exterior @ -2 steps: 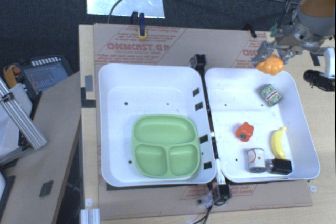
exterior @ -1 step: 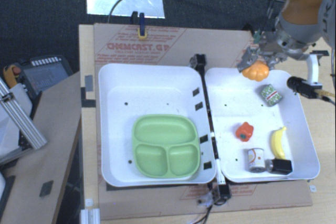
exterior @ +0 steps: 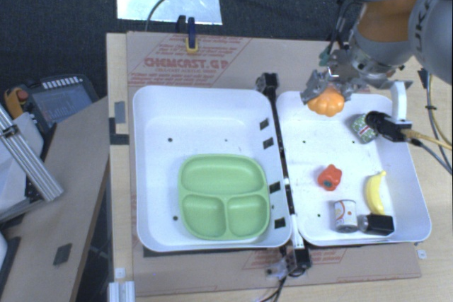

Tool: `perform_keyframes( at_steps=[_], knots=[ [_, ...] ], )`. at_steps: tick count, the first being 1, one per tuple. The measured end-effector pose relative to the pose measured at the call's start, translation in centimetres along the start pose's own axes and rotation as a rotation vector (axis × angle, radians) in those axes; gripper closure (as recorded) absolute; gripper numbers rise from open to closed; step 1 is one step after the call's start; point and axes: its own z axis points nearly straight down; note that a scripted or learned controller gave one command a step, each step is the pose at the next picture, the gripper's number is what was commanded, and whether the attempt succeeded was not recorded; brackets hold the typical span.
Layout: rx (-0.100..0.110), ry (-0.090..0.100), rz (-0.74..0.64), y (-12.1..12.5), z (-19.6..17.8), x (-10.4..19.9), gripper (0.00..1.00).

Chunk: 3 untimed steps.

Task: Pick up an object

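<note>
arm: enters upper right of frame, wrist angled down-left over right bin [exterior: 417, 219]
gripper [exterior: 327, 90]: fingers clamped on orange pumpkin-like toy [exterior: 326, 103], upper part of right bin
left bin [exterior: 159, 145]: green divided plate [exterior: 224, 196]

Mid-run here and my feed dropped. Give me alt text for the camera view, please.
The gripper sits over the far edge of the right bin, right at a small orange pumpkin-like object; a grasp cannot be confirmed. That bin also holds a red pepper, banana, small can, black block and green item. The left bin holds a green divided tray.
</note>
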Motion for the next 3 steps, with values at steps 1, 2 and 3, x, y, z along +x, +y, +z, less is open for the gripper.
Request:
perform_keyframes(
  at_steps=[1,2,3],
  knots=[
    [0.001,0.002,-0.003,-1.6,1.1,5.8,1.0],
    [-0.001,0.001,-0.002,-2.2,0.9,10.6,1.0],
    [0.0,0.001,-0.001,-3.0,1.3,15.0,1.0]
  ],
)
